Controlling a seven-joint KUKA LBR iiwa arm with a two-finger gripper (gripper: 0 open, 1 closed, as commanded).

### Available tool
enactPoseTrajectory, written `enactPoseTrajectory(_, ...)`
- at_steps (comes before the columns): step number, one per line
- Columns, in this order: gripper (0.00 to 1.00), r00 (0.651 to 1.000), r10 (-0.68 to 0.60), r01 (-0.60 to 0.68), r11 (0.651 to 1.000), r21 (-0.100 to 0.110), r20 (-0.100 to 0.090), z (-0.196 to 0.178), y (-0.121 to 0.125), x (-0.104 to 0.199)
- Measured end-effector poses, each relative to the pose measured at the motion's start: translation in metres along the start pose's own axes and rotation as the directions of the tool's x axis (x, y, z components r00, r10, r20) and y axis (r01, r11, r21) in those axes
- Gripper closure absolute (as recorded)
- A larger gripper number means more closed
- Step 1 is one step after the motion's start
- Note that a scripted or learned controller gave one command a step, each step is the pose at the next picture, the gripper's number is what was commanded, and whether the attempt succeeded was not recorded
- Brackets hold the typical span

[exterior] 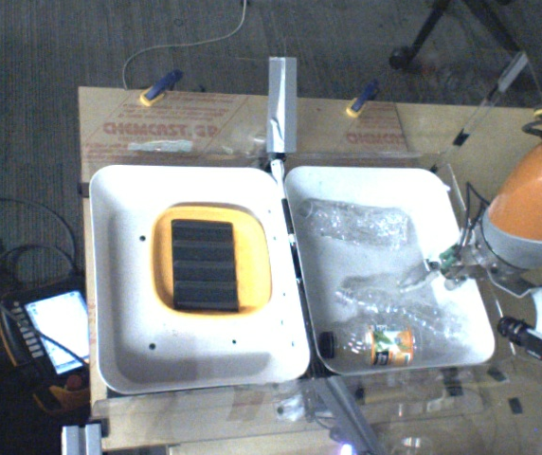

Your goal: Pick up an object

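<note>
- Nearest the camera, we see a small can (390,345) lying near the front edge of the right bin (299,254), amid clear plastic wrap (366,224).
- Beside it, the left bin (110,282) holds a yellow tray (162,254) with a black block (204,264) inside.
- At that bin's right rim hangs the pincer (449,265); we cannot tell its state, and we see nothing in it.
- We judge the approach step in hand: next calls for moving over the can and descending.
</note>
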State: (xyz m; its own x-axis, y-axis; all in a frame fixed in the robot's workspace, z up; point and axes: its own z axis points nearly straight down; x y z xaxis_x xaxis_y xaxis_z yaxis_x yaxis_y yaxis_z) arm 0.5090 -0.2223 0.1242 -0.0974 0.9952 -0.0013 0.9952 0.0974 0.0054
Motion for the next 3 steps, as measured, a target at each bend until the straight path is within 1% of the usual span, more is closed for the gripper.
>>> enactPoseTrajectory(1, 0.00, 0.989, 0.147, -0.147, 0.989, 0.006, 0.002, -0.094, 0.026, -0.004)
enactPoseTrajectory(2, 1.00, 0.989, 0.145, -0.145, 0.989, 0.006, 0.004, -0.103, 0.028, -0.003)
enactPoseTrajectory(3, 1.00, 0.987, 0.161, -0.161, 0.987, 0.008, 0.001, -0.066, 0.023, 0.039)
